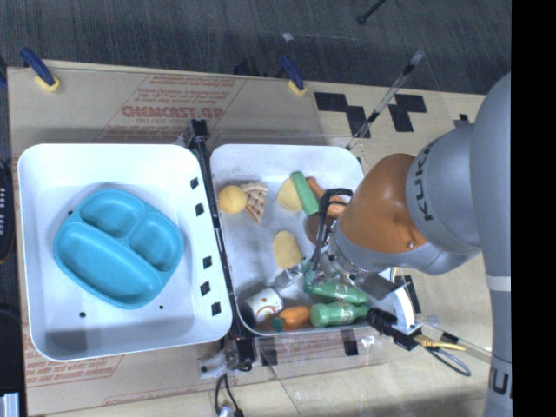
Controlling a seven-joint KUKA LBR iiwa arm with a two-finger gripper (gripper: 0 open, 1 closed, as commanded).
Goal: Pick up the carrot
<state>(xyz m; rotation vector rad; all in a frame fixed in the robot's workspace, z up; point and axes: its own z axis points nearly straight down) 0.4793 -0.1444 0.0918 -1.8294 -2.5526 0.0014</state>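
Observation:
The carrot (294,317), orange with a green end, lies along the front wall of the right bin (261,159). It sits between a white and brown ball (265,303) and a green bottle (337,314). My gripper (306,273) hangs low over the bin's front half, just behind the carrot and above a second green bottle (337,294). The wrist's orange band (382,211) hides the bin's right side. Nothing visibly hangs from the gripper.
The right bin also holds a yellow lemon (231,200), a ribbed tan shell-like piece (254,203), two pale yellow lumps (289,195) (287,248) and a green and orange stick (305,192). A blue divided plate (119,245) lies in the left bin (52,168).

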